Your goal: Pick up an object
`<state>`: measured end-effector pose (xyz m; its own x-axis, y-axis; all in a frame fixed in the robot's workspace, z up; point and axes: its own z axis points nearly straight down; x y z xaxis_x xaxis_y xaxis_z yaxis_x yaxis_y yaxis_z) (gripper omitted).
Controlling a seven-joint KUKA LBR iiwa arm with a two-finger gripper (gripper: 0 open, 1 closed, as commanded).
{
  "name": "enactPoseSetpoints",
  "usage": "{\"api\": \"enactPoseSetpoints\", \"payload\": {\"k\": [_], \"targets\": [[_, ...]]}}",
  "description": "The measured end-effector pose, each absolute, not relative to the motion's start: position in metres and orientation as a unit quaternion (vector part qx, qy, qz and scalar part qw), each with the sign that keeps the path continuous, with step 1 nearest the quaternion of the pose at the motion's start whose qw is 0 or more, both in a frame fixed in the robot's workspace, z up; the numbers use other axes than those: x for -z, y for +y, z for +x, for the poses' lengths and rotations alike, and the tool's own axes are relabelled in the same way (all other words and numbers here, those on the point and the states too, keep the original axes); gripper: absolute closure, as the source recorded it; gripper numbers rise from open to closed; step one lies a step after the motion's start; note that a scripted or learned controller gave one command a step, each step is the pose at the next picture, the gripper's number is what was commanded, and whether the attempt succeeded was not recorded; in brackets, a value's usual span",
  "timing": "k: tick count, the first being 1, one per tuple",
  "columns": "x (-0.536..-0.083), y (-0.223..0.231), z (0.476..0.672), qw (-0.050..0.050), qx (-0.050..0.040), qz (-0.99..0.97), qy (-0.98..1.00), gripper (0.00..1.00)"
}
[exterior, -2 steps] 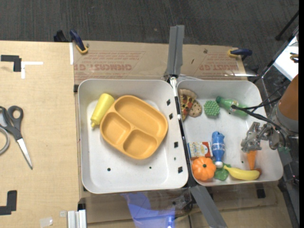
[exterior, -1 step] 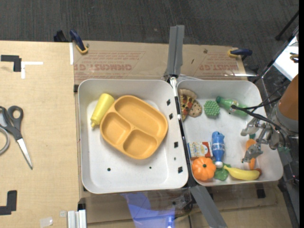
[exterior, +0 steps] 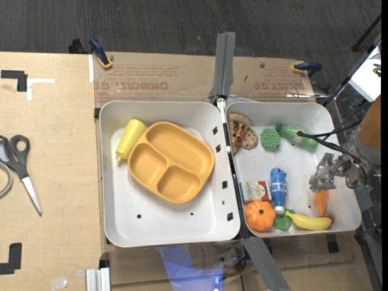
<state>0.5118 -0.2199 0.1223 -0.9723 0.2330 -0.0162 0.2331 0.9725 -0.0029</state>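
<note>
My gripper (exterior: 323,176) hangs over the right side of the right bin (exterior: 303,111), just above the top end of an orange carrot (exterior: 321,204). Nothing shows held in it. In the same bin lie a yellow banana (exterior: 310,221), an orange pumpkin (exterior: 260,216), a small green piece (exterior: 282,222), a blue bottle (exterior: 277,188), a small juice carton (exterior: 254,191), a pizza slice (exterior: 241,132), a green spiky ball (exterior: 270,138) and a green bottle (exterior: 297,135). The left bin (exterior: 163,226) holds a yellow divided plate (exterior: 171,161) and a yellow bottle (exterior: 130,139).
Scissors (exterior: 21,168) lie on the wooden bench at far left. Blue clamps (exterior: 100,52) hold the cardboard sheet (exterior: 157,80) behind the bins. A grey bar (exterior: 224,65) runs back from the divide between the bins. Black cables (exterior: 330,139) cross the right bin's far corner.
</note>
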Motion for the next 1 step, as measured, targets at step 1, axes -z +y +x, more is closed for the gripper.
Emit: {"api": "enactPoseSetpoints", "payload": {"k": [1], "targets": [[-0.1223,-0.2197,0.5118,0.008,0.0023,0.117,0.993,0.0]]}}
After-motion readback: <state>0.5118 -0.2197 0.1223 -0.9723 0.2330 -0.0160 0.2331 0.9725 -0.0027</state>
